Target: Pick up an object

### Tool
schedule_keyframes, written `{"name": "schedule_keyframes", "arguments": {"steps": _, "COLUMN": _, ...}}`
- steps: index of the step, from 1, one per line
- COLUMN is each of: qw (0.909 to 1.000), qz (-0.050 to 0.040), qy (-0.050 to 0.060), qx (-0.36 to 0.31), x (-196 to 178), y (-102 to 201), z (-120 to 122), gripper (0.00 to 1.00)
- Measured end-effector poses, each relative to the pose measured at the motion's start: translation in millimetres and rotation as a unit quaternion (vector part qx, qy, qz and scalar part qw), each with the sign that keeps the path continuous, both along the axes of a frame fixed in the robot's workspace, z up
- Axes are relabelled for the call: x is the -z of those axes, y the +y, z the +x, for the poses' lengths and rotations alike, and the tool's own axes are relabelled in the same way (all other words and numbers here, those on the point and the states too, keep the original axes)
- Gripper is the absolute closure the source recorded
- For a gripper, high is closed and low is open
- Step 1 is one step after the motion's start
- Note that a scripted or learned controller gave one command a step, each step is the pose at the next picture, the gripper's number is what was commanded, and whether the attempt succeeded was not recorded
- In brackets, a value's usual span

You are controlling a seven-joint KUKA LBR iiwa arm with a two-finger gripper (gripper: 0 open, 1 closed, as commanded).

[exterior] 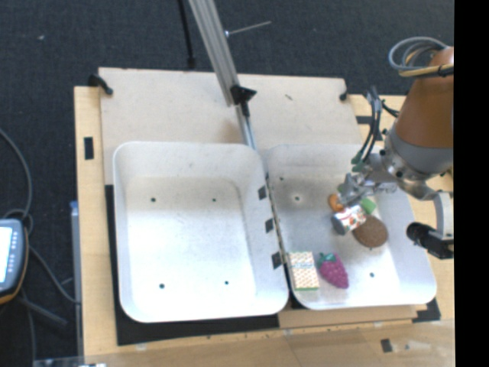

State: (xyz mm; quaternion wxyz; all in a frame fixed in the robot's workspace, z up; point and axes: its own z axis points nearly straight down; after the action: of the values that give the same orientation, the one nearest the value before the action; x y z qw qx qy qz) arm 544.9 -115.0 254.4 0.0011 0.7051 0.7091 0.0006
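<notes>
The right bin (306, 174) holds a cluster of small objects. A brown round object (372, 234) lies beside a white and red object (348, 220). Just above them are an orange piece (335, 202) and a green piece (370, 204). Near the front wall sit a yellow-green box (304, 271) and a purple grape bunch (334, 271). My gripper (354, 191) reaches in from the right and hovers low over the orange, green and white pieces, partly hiding them. Whether it touches any of them I cannot tell.
The left bin (191, 228) lies beside the right one, with a raised divider (271, 220) between them. A slanted metal post (218, 44) rises from the back of the bench. The arm's grey and orange body (424, 128) overhangs the right bin's far right corner.
</notes>
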Motion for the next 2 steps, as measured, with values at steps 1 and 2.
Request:
{"name": "schedule_keyframes", "arguments": {"steps": 1, "qw": 1.0, "qz": 0.0001, "qy": 0.0, "qx": 0.0, "x": 3.1, "y": 41.2, "z": 4.6, "gripper": 1.0}}
{"name": "schedule_keyframes", "arguments": {"steps": 2, "qw": 1.0, "qz": 0.0003, "qy": 0.001, "qx": 0.0, "x": 14.4, "y": 89.7, "z": 8.2, "gripper": 1.0}}
